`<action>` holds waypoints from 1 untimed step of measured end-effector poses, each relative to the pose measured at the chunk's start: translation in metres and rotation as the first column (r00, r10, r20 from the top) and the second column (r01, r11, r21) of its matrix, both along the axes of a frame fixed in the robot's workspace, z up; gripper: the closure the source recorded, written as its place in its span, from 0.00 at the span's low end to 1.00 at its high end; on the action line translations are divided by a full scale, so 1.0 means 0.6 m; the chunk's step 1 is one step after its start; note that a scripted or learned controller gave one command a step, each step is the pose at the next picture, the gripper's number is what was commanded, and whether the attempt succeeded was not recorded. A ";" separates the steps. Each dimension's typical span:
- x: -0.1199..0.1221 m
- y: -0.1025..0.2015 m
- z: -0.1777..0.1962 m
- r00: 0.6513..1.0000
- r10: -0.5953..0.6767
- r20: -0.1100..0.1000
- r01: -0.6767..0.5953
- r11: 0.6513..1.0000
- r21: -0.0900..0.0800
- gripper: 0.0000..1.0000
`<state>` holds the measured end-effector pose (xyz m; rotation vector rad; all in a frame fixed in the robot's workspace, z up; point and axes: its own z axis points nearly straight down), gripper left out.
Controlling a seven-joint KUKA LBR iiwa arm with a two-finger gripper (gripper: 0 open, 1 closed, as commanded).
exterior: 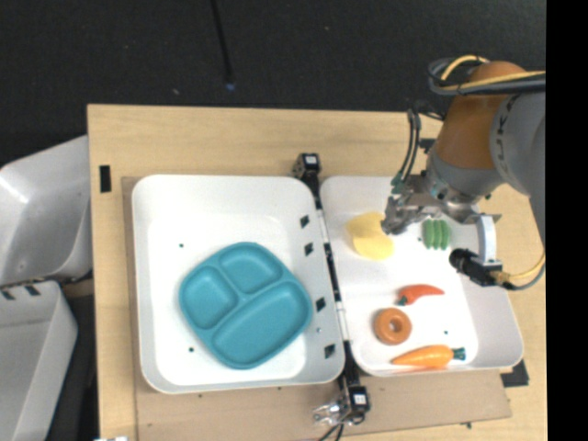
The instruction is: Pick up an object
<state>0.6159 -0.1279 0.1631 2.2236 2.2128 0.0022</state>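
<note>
In the right bin [496,324] lie a yellow lump [369,237], a green ridged piece [435,234], a red chili pepper [420,293], a brown doughnut [393,325] and an orange carrot [424,357]. My gripper [397,219] hangs low over the upper part of this bin, right at the yellow lump's right edge, between it and the green piece. The grey wrist above it covers the fingertips.
The left bin [156,246] holds a blue divided plate [243,303]. Black clips [306,165] sit along the seam between the bins. A black cable connector [473,265] hangs from the arm over the right bin.
</note>
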 end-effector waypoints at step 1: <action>0.007 -0.016 0.082 1.000 0.001 0.002 -0.001 1.000 0.000 1.00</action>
